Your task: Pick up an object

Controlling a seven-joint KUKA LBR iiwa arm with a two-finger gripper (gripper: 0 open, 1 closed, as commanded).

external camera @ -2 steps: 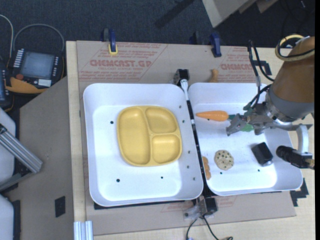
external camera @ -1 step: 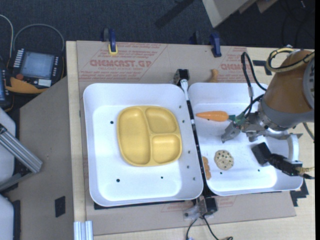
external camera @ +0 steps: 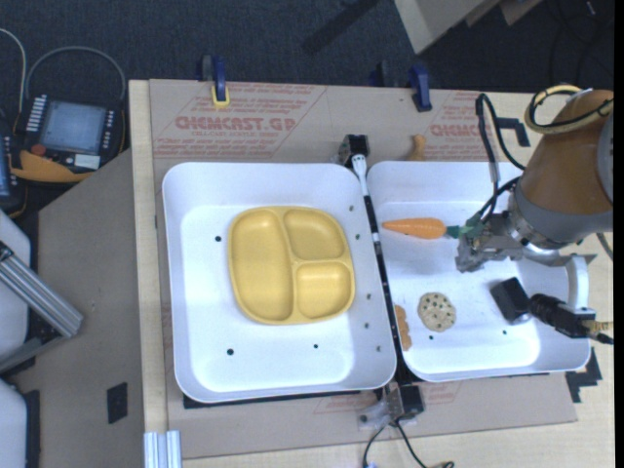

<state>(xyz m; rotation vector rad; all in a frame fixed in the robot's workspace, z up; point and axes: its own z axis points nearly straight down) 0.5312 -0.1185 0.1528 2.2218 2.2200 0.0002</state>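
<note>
My tool [external camera: 472,253] low in right bin [external camera: 468,354], beside carrot [external camera: 413,228] leaf end, likely lining up grasp. Fingers' spread: cannot tell. Cookie [external camera: 436,311] below-left, untouched.

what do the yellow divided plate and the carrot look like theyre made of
Yellow divided plate: likely moulded plastic, smooth, matte to slightly glossy, one even colour with soft rounded compartment edges. Carrot: probably a plastic toy, uniform orange with a smooth surface and green stub; real can't be ruled out from this view.
</note>
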